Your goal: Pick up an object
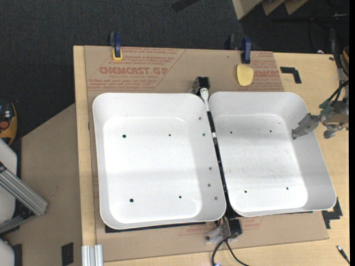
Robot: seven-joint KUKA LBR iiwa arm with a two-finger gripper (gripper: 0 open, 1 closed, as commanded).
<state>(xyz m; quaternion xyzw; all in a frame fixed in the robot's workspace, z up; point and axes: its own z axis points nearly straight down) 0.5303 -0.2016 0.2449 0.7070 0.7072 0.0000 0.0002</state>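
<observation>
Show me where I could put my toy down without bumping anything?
The left bin has a bare white floor from wall to wall. The right bin is bare too, but the pincer hangs over its right rim, so that edge is crowded. The board strip behind the bins holds a yellow piece and clamps.

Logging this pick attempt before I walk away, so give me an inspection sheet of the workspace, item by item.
Surface: brown board printed with red lettering, carrying two white bins side by side, left bin and right bin.
Job's things: nothing seen in either bin.
Clutter: yellow piece on the board behind the right bin.
Claw: claw at the right bin's right rim; finger state unclear.
Cables: black cable at the front edge.
Surroundings: two blue clamps on the board's back edge; dark carpet.
</observation>
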